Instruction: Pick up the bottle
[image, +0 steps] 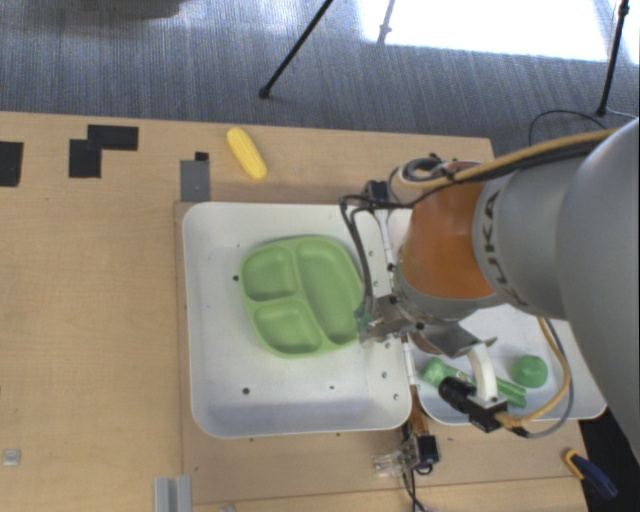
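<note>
A green bottle (505, 390) lies on its side in the right bin (585, 403), near the bin's front, partly covered by a black and white fitting on the arm. A round green piece (530, 372) sits at its right end. The grey arm with its orange band hangs over the right bin and hides most of it. My gripper (376, 326) is low at the divide between the two bins, left of the bottle and touching or just beside the right edge of the green plate.
A green divided plate (298, 295) lies in the left bin (205, 405). A yellow corn-shaped object (246, 153) rests on the bench behind the left bin. Cables trail from the arm over the front of the right bin.
</note>
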